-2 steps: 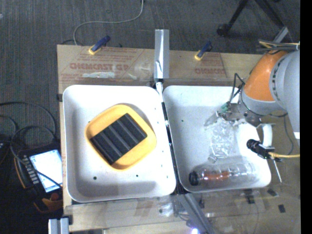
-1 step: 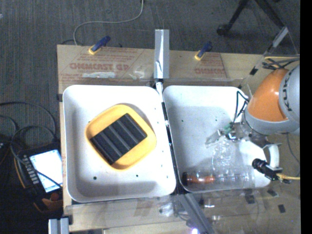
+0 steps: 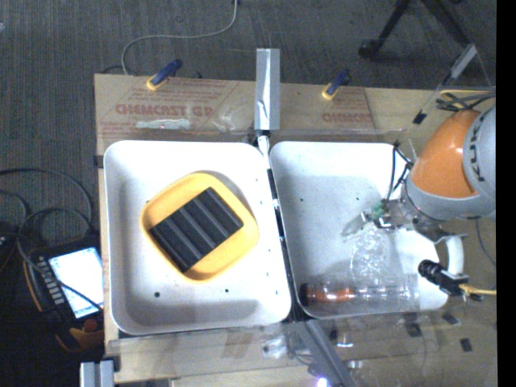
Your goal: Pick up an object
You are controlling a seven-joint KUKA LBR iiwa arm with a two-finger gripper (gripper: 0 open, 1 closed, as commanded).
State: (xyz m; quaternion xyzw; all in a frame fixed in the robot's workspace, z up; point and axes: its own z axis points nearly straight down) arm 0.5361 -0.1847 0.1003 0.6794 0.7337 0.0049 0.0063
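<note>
A grey KUKA arm (image 3: 476, 168) with an orange band is reaching in from the right over 2 shallow white bins sitting side by side on a bench. Its gripper (image 3: 379, 216) is hanging above the right bin (image 3: 322, 176), close over a crinkled clear plastic piece (image 3: 369, 252); whether it is spread, pressed together or pinching anything cannot be told from this slanted view, since the tip is merging with the glinting plastic. A clear bottle with a brownish end (image 3: 359, 294) is lying on its side along the near wall of that same bin, just beside the crinkled piece. In the left bin (image 3: 129, 216), well apart from the arm, a yellow tray-like object with a ribbed black top (image 3: 200, 226) is resting flat. The step in hand appears to be closing in on a target in the right bin. Doing it well probably means centring over 1 item rather than straddling 2, since the crinkled plastic may crush or slip. The bottle, likely to roll, is probably best approached across its narrow width, clear of the bin wall. A slow straight lift would show whether anything is truly coming up.
</note>
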